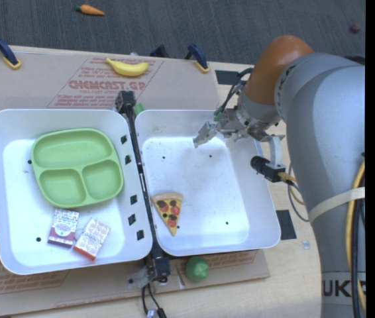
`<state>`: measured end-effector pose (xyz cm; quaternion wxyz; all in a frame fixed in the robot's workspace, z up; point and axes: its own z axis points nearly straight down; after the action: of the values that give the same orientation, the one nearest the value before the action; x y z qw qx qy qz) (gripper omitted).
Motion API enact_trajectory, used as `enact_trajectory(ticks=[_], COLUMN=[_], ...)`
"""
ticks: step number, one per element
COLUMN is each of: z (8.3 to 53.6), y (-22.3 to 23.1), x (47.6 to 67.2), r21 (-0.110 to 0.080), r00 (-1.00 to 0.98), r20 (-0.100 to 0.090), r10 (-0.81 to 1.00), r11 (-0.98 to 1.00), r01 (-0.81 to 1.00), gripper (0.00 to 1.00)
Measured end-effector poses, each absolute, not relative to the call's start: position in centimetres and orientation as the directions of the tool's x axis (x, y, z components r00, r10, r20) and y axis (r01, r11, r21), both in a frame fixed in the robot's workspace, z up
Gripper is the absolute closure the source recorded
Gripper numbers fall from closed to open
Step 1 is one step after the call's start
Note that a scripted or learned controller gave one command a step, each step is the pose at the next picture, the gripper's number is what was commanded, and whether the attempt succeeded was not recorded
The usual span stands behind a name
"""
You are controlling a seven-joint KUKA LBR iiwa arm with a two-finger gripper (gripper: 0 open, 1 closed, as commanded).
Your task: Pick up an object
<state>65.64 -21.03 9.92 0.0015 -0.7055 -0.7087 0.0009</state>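
Observation:
My gripper [205, 135] hangs over the far part of the right bin [254, 211], close to its back wall. Nothing shows in it. A toy pizza slice [167, 211] lies on the right bin's floor near the divider, well in front and to the left of the gripper. In the left bin [2, 197] a green divided plate [77, 165] lies flat. Two small snack packets [63, 227] [93, 237] rest in front of the plate.
A yellow banana [128, 65] lies on the cardboard behind the bins. A green ball [197, 268] sits on the bench just in front of the right bin. An orange carrot [91, 9] lies on the floor beyond. The arm's grey body [320, 131] covers the bench's right side.

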Motion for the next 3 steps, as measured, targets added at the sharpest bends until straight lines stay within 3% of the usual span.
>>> enact_trajectory(ticks=[1,2,3], z=[11.0,11.0,11.2], y=[-20.9,-20.9,-21.1], x=[65.7,65.7,62.4], r21=[-0.003,-0.003,-0.003], r00=[-0.008,-0.009,-0.005], r20=[0.001,0.001,-0.001], r10=[1.0,1.0,1.0], r11=[0.008,0.009,0.005], r01=[1.0,1.0,1.0], gripper=[1.0,0.0,0.0])
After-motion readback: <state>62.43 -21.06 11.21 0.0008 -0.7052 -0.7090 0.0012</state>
